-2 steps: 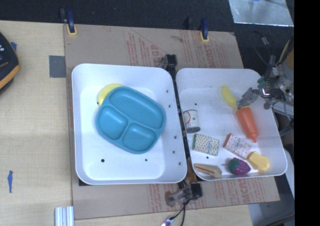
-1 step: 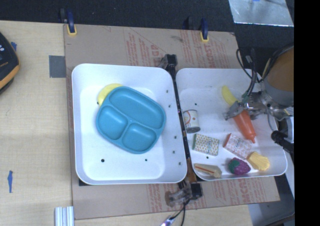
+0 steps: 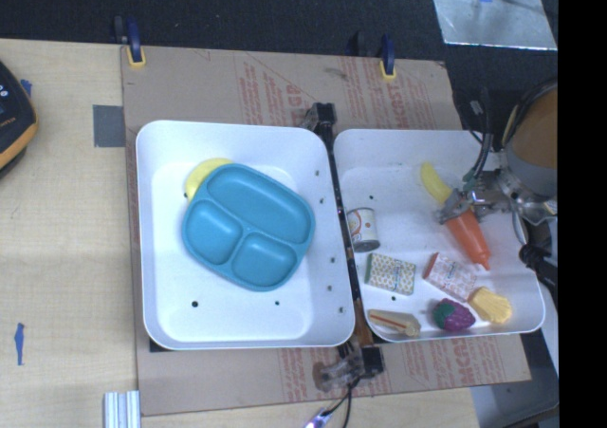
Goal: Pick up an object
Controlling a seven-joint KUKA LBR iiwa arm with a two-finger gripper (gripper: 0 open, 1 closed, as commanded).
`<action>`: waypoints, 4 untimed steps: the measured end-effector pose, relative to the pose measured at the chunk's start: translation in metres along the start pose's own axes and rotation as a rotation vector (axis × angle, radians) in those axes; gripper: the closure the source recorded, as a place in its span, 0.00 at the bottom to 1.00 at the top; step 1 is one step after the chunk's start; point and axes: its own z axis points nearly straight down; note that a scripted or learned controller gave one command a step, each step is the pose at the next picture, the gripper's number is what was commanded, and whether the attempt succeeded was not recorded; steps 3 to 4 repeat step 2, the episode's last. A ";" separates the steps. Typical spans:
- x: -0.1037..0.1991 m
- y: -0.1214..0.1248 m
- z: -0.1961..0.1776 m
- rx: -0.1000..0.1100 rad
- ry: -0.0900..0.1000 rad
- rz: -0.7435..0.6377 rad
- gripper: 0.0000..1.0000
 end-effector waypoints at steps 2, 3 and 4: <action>0.130 0.054 -0.091 -0.004 0.003 0.002 1.00; 0.130 0.054 -0.091 -0.004 0.003 0.002 1.00; 0.130 0.054 -0.091 -0.004 0.003 0.002 1.00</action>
